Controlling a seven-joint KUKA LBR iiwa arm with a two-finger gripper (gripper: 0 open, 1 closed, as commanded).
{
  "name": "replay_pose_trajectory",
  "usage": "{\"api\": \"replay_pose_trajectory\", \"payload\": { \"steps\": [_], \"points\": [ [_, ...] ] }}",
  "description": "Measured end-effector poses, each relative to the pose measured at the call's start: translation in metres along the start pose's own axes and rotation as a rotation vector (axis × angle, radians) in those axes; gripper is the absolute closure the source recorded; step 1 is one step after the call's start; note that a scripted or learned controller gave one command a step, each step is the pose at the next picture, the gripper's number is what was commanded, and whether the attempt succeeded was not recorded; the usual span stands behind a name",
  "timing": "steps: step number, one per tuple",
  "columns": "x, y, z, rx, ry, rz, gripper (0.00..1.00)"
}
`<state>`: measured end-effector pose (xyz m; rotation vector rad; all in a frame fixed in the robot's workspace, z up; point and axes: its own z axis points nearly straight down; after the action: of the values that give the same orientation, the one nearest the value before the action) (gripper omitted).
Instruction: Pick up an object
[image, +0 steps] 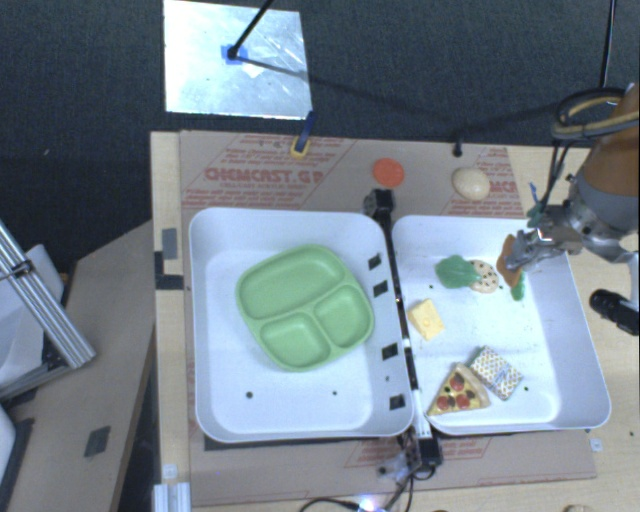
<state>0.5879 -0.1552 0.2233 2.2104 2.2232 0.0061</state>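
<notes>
- The gripper (520, 258) hangs over the right bin (560, 330), near its far right side; I cannot tell how its jaws stand.
- Nearest candidate: a small green piece (517, 288) just below the jaws.
- The cookie (485, 276) and green leafy toy (455, 270) lie just to the left.
- The cheese wedge (427, 320) and pizza slice (459, 392) sit farther down-left.

Bench (250, 160) w/ 2 white bins (215, 300), orange disc (388, 173), beige egg (470, 182).
</notes>
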Motion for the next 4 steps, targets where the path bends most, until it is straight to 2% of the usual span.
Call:
{"api": "replay_pose_trajectory", "payload": {
  "steps": [1,2,3,4],
  "points": [
    [0.047,0.015,0.006,0.004,0.003,-0.004,1.00],
    [0.098,0.043,0.009,0.004,0.003,-0.005,1.00],
    [0.107,0.034,-0.004,0.005,0.003,-0.001,1.00],
    [0.112,0.038,0.005,0.006,0.002,-0.001,1.00]
  ]
}}
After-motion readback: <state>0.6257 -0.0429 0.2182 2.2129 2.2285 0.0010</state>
